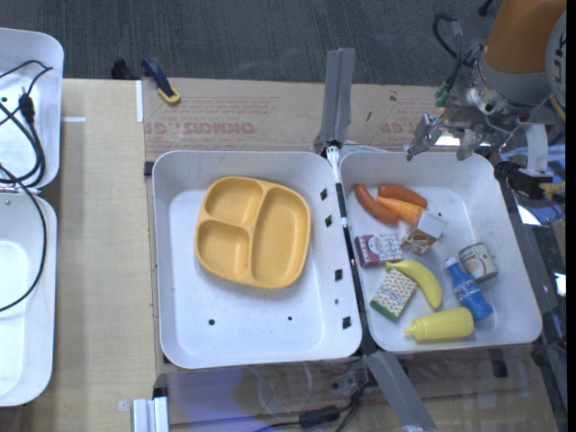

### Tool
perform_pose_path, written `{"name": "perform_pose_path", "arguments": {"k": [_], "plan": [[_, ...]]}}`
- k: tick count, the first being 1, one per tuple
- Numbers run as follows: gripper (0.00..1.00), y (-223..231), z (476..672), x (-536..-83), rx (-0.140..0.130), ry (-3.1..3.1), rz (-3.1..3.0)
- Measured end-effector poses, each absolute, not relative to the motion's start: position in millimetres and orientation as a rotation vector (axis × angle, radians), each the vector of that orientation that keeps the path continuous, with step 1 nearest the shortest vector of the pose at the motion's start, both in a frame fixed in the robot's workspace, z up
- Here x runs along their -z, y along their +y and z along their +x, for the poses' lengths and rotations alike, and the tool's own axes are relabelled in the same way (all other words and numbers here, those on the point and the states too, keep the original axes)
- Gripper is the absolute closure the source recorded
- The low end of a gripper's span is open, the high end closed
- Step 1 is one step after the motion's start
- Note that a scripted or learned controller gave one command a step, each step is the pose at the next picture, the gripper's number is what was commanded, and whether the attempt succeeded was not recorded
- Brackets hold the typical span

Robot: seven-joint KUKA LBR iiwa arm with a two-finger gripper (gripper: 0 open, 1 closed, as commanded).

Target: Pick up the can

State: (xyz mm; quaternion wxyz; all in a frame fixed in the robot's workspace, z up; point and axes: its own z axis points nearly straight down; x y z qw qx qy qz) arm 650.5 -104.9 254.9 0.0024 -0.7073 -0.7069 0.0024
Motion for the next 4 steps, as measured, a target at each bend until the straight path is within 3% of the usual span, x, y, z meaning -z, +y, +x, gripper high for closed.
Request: {"name": "perform_pose_path", "arguments": {"k": [1,2,3,4], "plan": [[0.0,-119,588.5,-119,-0.008,-2.222,-2.212],[0.0,-167,555.5,-87,-0.005,-2.196,-2.239],[0.0,-136,555.2,-158,-0.001,-2.187,-2.255],[0.0,-206,574.0,-92,0.006,-2.182,-2.257]]}}
